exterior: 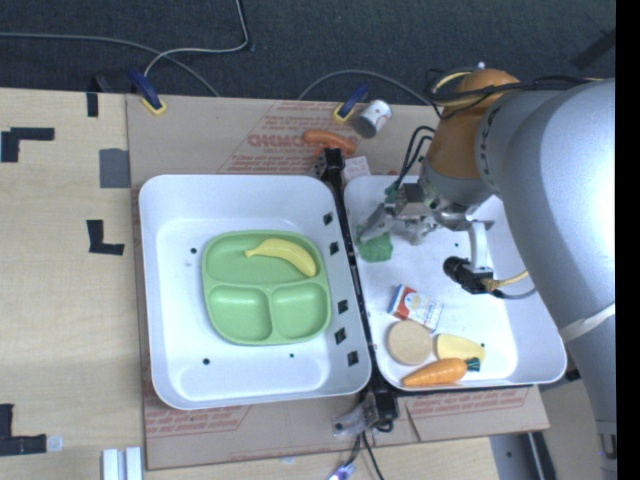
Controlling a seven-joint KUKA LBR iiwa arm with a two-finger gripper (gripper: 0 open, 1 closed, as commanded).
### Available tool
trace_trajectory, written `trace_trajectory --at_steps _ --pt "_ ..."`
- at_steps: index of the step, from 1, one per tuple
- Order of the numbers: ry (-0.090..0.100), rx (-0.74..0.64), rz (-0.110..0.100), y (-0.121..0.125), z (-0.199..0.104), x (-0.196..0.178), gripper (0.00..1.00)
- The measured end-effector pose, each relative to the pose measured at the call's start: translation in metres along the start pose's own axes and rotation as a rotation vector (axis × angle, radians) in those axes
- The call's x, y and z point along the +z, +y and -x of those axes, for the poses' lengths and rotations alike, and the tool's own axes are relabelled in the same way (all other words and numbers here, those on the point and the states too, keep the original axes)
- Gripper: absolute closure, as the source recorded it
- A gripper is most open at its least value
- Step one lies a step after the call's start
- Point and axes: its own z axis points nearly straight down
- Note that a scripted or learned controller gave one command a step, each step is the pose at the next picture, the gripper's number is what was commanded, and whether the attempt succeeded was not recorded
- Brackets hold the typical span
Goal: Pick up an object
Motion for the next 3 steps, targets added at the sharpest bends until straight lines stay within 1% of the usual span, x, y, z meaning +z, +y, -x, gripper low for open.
trace_trajectory --at_steps 1,2,3 --pt "0.000 -0.001 0.001 -0.001 0.000 0.000 0.00" --pt "0.002 -0.001 0.000 0.016 0.000 0.000 0.00" --pt "0.001 0.001 0.001 -0.007 0.006 0.000 0.00"
